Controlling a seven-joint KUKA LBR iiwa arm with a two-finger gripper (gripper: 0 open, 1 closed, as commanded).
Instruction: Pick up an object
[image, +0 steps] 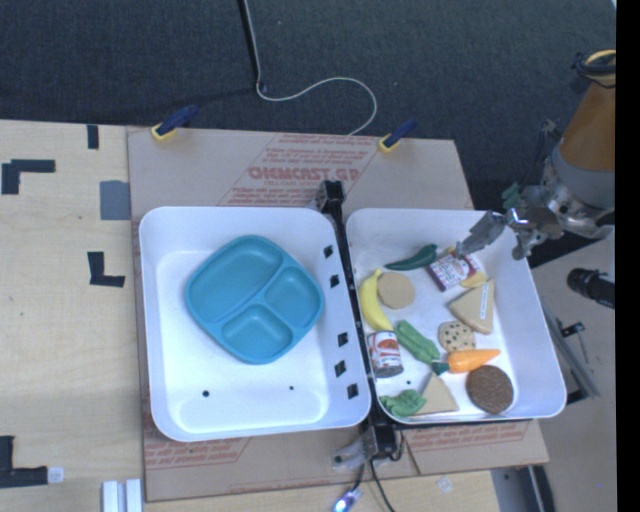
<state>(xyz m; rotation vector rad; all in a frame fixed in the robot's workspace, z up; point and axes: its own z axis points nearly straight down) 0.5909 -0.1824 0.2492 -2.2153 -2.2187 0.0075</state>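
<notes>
The right bin (535, 330) holds several toy foods: a banana (372, 301), a tan round biscuit (396, 291), a dark green chili (411, 259), a red-and-white packet (451, 270), a cheese wedge (476, 308), a green pickle (417, 341), a small can (385, 353), a chip cookie (455, 335), a carrot (471, 360) and a brown patty (490, 388). My gripper (498, 240) hangs over the bin's far right corner, just right of and above the packet. Its fingers are spread open and nothing is between them.
A blue divided plate (255, 298) lies in the left bin (160, 300). A sandwich triangle (438, 396) and a green leaf (402, 404) lie at the right bin's near edge. A black divider (345, 290) separates the bins. A white cable (320, 90) runs behind them.
</notes>
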